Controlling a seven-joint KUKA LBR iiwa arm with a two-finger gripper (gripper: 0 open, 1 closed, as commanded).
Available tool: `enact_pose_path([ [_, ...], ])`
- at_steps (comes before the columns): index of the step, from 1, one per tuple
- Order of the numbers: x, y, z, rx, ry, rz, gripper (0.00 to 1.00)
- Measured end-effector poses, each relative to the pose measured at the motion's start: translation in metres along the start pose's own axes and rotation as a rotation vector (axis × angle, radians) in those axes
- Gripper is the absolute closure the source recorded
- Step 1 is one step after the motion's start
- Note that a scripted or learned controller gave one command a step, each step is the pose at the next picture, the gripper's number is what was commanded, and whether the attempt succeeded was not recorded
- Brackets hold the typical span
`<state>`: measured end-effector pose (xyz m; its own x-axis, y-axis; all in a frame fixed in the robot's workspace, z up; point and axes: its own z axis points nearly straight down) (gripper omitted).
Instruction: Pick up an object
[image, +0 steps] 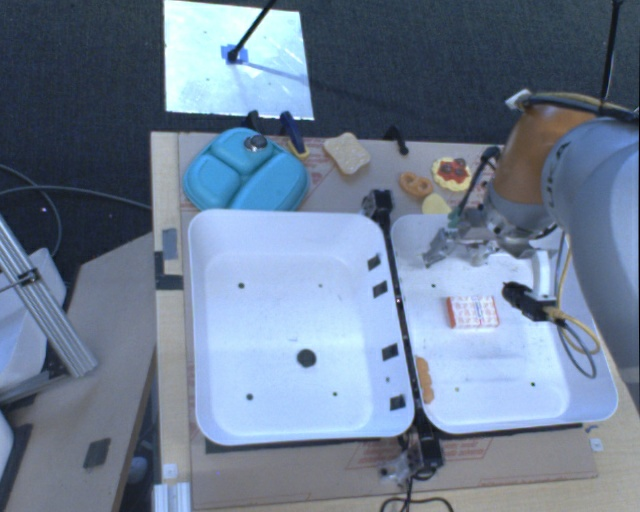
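Metal gripper (452, 245) hovers beside flat ridged pink block (472, 312).

Reaching in from the right, grey arm (590, 190) bent downward, orange-banded wrist (530, 150) above, gripper (455, 245) hanging low, pointing left.

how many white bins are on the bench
2. The left bin and the right bin sit side by side, meeting along the middle; the arm covers part of the right one.

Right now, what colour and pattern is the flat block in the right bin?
White with a grid of small red squares, seen best in the camera view.
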<state>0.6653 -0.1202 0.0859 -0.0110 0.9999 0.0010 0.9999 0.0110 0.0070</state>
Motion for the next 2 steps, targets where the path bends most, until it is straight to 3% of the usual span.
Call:
enact_pose_path([
  [1, -0.021, -0.076, -0.003, -0.002, -0.003, 0.011, 0.0],
  [2, 0.033, -0.092, -0.002, -0.002, -0.005, 0.005, 0.0],
])
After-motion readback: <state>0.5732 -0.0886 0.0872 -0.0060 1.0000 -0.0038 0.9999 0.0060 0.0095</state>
